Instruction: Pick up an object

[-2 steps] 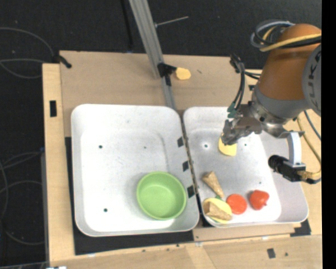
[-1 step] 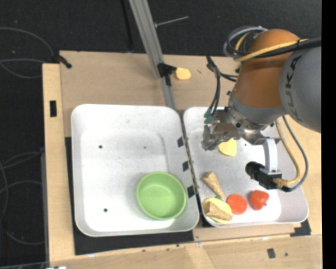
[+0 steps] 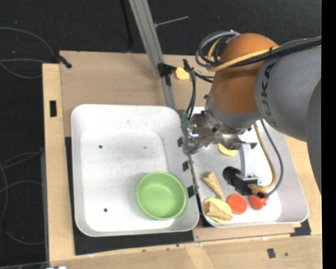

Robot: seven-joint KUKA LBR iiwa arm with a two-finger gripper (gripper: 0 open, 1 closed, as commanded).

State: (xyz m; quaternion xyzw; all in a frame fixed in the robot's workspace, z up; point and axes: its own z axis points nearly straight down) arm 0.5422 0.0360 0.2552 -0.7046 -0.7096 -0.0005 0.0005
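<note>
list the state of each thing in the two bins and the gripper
green bowl: upright, empty, left bin
tan wedge: lying loose, right bin
bread-like chunk: lying in right bin's front corner
orange-red ball: resting beside the chunk
small red piece: resting right of the ball
yellow piece: partly hidden under the arm
gripper: low at right bin's left edge

Bright, even light slightly washes out the left bin (image 3: pixel 117 133); detail is soft throughout.

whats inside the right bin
A tan wedge, an orange ball, a red piece and a tan chunk. The arm covers the bin's far half, so anything there is hidden.
</note>
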